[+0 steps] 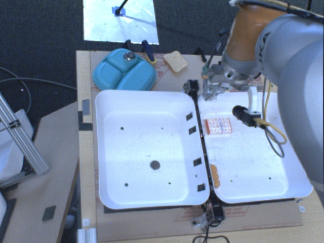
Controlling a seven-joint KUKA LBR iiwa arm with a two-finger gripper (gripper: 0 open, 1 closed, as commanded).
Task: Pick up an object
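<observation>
Over right bin's (283,186) far edge, gripper (211,92) is poised, apparently empty; finger state cannot be told. Red-patterned packet (218,126) lies just beneath and nearer. Approach step judged; descent and alignment required.

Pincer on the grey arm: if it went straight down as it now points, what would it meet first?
Probably the right bin, at its bare floor near the far rim. The pincer hangs short of the small patterned box, though depth is unclear.
</observation>
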